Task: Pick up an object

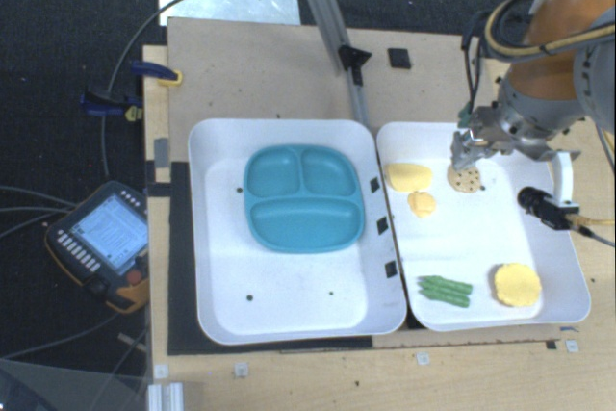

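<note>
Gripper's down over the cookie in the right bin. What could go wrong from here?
1. The cookie lies flat and thin, so the gripper may slip off its rim and come up with nothing.
2. The two yellow pieces lie close beside it, so a sideways nudge could knock them.

1. One fixed camera sits above the bench (289, 72) and looks down at a slant.
2. It stands far enough back to take in both white bins: left bin (217, 236), right bin (553, 303).
3. The arm (558, 43) enters from the view's right.
</note>
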